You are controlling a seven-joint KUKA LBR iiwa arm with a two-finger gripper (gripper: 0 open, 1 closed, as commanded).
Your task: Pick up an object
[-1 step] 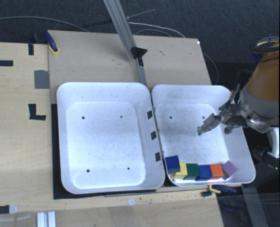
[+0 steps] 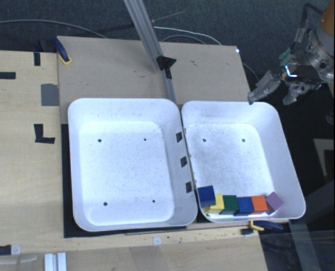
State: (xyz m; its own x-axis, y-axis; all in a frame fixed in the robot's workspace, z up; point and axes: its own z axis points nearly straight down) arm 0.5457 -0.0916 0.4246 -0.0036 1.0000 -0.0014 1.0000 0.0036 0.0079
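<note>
Small coloured blocks lie in a row along the near wall of the right bin (image 2: 280,151): a blue block (image 2: 206,195), a yellow block (image 2: 216,205), a green block (image 2: 230,202), a second blue block (image 2: 245,204), an orange block (image 2: 259,202) and a purple block (image 2: 274,200). My gripper (image 2: 277,92) hangs beyond the right bin's far right corner, well away from the blocks. Its two grey fingers are spread apart with nothing between them.
The left bin (image 2: 77,151) sits beside the right one, sharing a middle edge. A slanted metal pole (image 2: 142,21) rises behind the bins. Cables trail across the dark floor at the back. A blue and yellow clamp (image 2: 62,51) grips the board's far left corner.
</note>
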